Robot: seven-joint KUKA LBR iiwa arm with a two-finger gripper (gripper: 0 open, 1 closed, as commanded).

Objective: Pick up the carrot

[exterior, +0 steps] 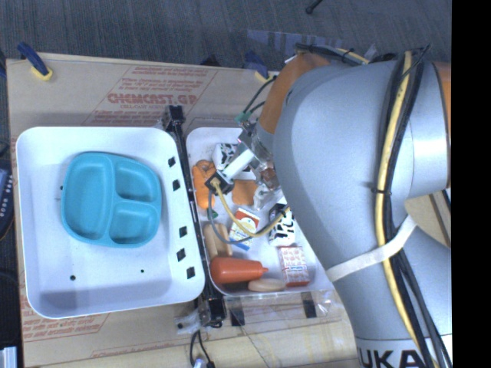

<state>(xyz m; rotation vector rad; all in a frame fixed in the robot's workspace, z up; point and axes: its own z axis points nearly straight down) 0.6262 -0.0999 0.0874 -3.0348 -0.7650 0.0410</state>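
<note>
- Camera view: carrot, by my reading, lies against the right bin's left wall, near the arm.
- Jaws: cannot tell how far open, nor holding anything.
- Advice: come down centred, close across its width, clear of the wall.

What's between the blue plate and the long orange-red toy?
Between blue plate and long orange-red toy, the camera view shows bare left bin floor, then the bins' meeting rims with black clips.
</note>
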